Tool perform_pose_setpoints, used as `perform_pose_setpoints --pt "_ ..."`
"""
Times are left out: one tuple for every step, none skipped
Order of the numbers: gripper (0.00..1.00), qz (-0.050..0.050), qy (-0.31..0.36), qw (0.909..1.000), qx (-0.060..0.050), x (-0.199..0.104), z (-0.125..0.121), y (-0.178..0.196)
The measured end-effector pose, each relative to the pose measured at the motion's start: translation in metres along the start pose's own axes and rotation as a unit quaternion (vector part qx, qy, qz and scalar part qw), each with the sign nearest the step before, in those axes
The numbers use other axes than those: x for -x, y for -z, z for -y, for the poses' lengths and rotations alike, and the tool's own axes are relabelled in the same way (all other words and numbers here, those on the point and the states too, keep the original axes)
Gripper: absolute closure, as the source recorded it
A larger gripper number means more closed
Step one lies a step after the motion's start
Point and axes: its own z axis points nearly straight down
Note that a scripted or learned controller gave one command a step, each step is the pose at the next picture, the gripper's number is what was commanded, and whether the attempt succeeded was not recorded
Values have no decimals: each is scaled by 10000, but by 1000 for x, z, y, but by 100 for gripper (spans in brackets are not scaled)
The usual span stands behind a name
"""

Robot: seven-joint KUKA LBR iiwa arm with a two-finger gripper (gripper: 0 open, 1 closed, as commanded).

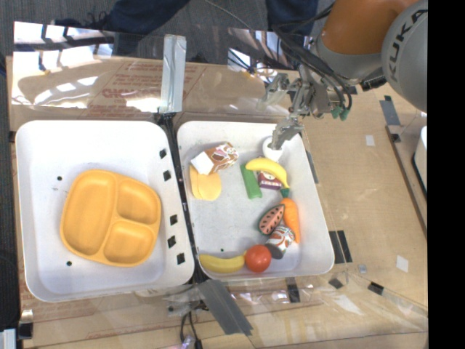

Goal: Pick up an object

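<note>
From my console, the yellow tray (109, 217) looked smooth matt plastic, the white bins (43, 151) plastic too, the bench (363, 187) glossy brown board.

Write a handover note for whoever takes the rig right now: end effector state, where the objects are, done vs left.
End effector: over the top right corner of the right bin, low near a small white item. Nothing visibly held; open or shut can't be told.

Right bin holds all the toy food: banana over a green block, carrot, tomato, a second banana on the near edge, yellow slices and a wrapped snack on the left.

Left bin: yellow divided tray.

Done: approach. Left: the grasp and the lift.
</note>
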Motion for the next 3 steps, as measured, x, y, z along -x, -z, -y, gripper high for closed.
perform_pose_setpoints --pt "0 -50 729 9973 32 -29 55 -150" --pt "0 33 1573 9875 -2 -60 27 -197" --pt "0 -76 1684 9857 12 -6 3 -199"
